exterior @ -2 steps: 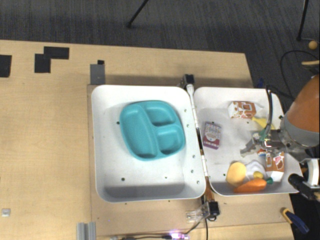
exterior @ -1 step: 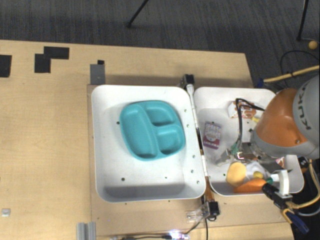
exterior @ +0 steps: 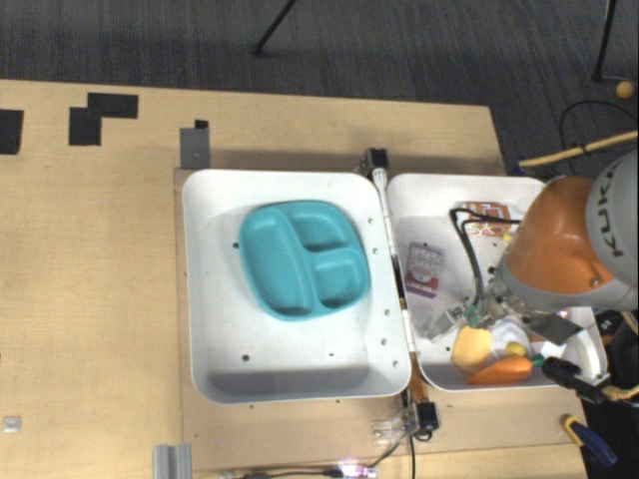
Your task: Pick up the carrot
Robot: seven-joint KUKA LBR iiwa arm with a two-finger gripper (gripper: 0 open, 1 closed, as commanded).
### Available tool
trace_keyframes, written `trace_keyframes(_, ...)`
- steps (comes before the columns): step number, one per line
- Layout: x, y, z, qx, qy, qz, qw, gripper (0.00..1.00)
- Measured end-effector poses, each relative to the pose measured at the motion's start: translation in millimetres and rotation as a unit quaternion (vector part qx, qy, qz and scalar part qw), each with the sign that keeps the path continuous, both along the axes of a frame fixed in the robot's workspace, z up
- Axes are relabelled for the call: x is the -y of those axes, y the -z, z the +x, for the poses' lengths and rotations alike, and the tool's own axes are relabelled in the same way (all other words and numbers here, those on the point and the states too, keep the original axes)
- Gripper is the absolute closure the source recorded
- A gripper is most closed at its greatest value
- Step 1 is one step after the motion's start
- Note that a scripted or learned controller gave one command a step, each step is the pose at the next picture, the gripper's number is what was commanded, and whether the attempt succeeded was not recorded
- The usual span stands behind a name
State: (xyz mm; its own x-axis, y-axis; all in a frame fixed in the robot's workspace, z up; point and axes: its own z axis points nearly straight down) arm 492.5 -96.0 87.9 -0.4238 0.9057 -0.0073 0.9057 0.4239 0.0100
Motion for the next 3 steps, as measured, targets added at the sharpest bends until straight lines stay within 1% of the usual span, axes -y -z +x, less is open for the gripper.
trace_keyframes(1,-1,-12,4,0.006,0.0,0.0,1.0,1.0)
trace_keyframes(2,18,-74,-3,-0.002,0.105,0.0013,0.9944,1.0)
trace_keyframes(3,17,-73,-3,-0.002,0.106,0.0014,0.9944,0.0)
